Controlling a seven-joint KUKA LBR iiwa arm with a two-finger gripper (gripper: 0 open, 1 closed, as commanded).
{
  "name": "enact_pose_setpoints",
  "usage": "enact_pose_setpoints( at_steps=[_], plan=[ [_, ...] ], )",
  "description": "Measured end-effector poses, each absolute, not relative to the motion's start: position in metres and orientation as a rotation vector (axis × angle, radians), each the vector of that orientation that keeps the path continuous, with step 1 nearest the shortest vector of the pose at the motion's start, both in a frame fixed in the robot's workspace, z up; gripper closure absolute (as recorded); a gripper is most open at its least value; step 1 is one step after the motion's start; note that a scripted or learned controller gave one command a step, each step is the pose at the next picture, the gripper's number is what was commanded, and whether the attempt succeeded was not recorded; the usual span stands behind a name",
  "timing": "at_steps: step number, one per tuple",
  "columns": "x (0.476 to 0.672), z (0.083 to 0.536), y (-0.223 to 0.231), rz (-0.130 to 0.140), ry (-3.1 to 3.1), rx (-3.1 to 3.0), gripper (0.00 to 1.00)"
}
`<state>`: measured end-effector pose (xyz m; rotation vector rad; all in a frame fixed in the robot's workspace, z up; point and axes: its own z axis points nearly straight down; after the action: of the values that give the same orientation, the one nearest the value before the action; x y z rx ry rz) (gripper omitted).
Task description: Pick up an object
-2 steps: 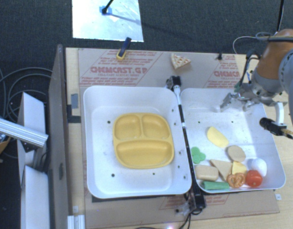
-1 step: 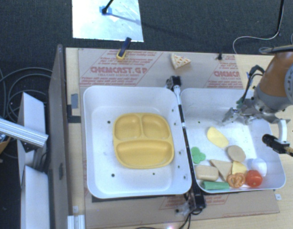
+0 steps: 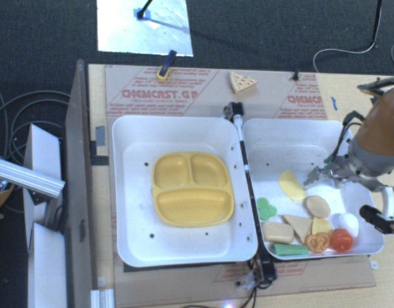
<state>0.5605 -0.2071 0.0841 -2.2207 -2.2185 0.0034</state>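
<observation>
The right bin (image 3: 293, 140) holds several toy foods near its front. Among them are a pale yellow slice (image 3: 291, 185), a beige round piece (image 3: 317, 206), a green piece (image 3: 266, 208), a tan bread slice (image 3: 278, 231), a pretzel (image 3: 317, 241), a red tomato (image 3: 341, 239) and a white egg (image 3: 348, 223). My gripper (image 3: 326, 174) hangs low over the bin's right half, just above and right of the yellow slice and just behind the beige piece. Nothing is visibly held in it.
The left bin (image 3: 133, 146) carries a yellow divided plate (image 3: 192, 188). A toy cheese wedge (image 3: 243, 82) and a small blue and yellow item (image 3: 165, 66) lie on the cardboard behind the bins. A black divider rail (image 3: 243, 165) runs between the bins.
</observation>
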Motion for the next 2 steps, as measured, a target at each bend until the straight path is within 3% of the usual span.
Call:
enact_pose_setpoints(
  at_steps=[1,2],
  plan=[
    [0.502,0.084,-0.177,0.001,-2.218,-2.220,0.00],
    [0.487,0.085,-0.177,-0.001,-2.222,-2.222,0.00]
  ],
)
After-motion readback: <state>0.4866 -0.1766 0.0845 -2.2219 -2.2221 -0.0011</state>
